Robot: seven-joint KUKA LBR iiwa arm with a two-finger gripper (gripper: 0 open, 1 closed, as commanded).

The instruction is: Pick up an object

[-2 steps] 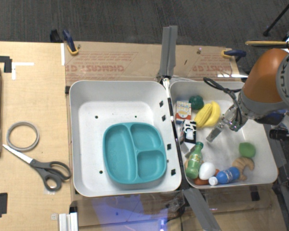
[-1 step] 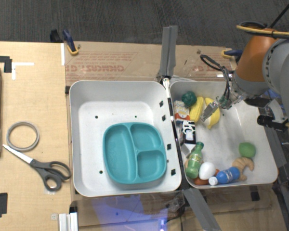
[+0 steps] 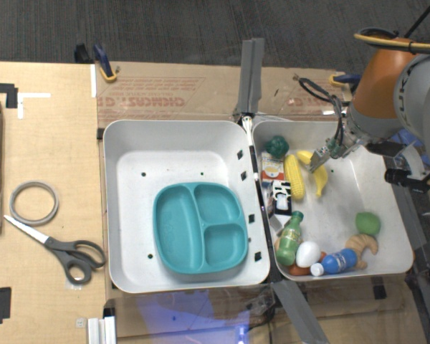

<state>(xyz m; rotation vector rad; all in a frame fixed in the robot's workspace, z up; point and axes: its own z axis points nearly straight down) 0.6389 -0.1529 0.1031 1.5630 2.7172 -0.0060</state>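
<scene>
My gripper (image 3: pixel 319 156) hangs in the upper part of the right bin (image 3: pixel 387 192), reaching in from the right below the orange wrist band. It is right above the top end of a yellow banana (image 3: pixel 319 180) and beside a corn cob (image 3: pixel 294 176). A small yellow piece (image 3: pixel 304 156) lies just to its left. Nothing shows clearly between its tips. Further objects in this bin: a dark green broccoli (image 3: pixel 276 146), a green bottle (image 3: pixel 290 236), a white egg (image 3: pixel 307 252), a blue bottle (image 3: pixel 337 261), a green lime (image 3: pixel 368 223) and a tan croissant (image 3: pixel 363 244).
The left bin (image 3: pixel 129 192) holds a teal divided plate (image 3: pixel 200 227). A small box (image 3: pixel 272 169) and a black-and-white card (image 3: pixel 282 196) lie against the right bin's left wall. Scissors (image 3: pixel 61 249) and a tape ring (image 3: pixel 34 201) lie on the bench at left.
</scene>
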